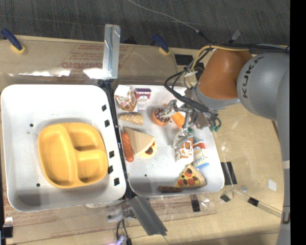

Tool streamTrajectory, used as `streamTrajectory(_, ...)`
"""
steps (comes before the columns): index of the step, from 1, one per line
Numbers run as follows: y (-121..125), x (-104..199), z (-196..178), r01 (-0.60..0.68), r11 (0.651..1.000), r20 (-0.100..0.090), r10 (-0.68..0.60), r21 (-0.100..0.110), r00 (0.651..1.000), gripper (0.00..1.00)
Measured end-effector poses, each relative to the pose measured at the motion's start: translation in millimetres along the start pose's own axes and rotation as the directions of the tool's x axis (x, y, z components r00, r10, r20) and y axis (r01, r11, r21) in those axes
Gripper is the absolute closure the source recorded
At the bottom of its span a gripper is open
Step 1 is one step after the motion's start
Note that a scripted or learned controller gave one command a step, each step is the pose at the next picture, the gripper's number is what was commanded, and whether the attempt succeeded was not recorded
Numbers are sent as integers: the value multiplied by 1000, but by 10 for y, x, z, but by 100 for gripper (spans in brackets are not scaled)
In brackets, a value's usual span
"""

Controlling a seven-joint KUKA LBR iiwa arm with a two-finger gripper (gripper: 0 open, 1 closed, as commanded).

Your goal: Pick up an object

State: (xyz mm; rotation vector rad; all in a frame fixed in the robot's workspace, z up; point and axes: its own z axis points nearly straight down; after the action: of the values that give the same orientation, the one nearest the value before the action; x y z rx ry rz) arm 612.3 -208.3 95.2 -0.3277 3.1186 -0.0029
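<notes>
The tool hangs low in the right bin, right of centre in the frame; whether it is apart or together I cannot tell. Toy foods crowd it: an orange piece and a doughnut upper left, a packet directly beneath, a pizza slice below, a sandwich wedge left. A yellow divided tray fills the left bin.

You see two white bins; a yellow tray sits left. A red sausage, tan sandwich wedge, red-dotted orange pizza slice, grey arm with orange band. Surface tan.
</notes>
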Motion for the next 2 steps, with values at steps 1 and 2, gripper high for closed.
streamTrajectory(1, 10, 56, 4, 83, 997, -3, -83, -1, 997, 0)
streamTrajectory(2, -15, -52, -8, 140, 990, 2, -140, 2, 990, 0)
